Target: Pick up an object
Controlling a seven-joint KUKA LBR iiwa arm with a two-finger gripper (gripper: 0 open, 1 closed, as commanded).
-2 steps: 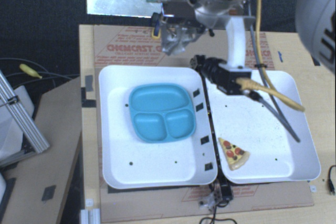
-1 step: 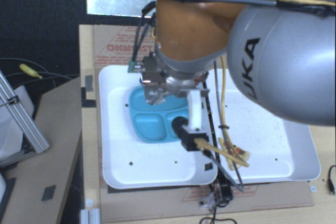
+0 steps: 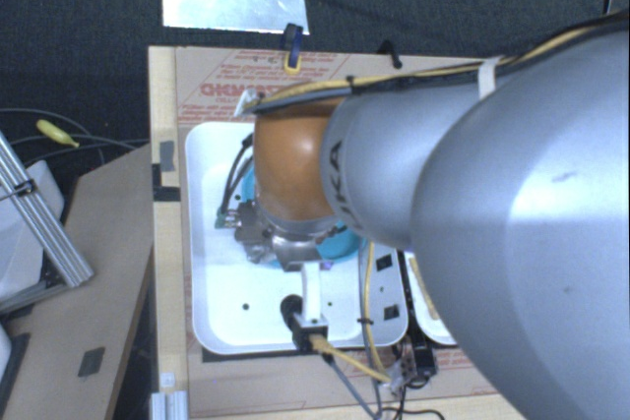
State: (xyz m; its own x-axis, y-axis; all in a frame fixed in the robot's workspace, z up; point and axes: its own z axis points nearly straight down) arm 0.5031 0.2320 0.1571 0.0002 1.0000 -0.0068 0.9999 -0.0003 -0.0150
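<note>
My arm reaches over the left white bin point(image 3: 212, 241) and covers most of it. The orange band and grey wrist hang low over the bin's middle, with the gripper point(image 3: 281, 249) pointing down beneath them, its tips hidden by the wrist. A light blue object point(image 3: 342, 243) peeks out on the wrist's right side, and a sliver of the same blue point(image 3: 247, 182) shows on its left. It lies under the gripper, and I cannot tell whether the two touch.
A narrow strip of the right bin point(image 3: 433, 322) shows below the arm. The left bin's front floor point(image 3: 241, 310) is bare white. A cardboard sheet point(image 3: 256, 79) lies behind the bins, with a blue and yellow clamp point(image 3: 292, 47) on its far edge.
</note>
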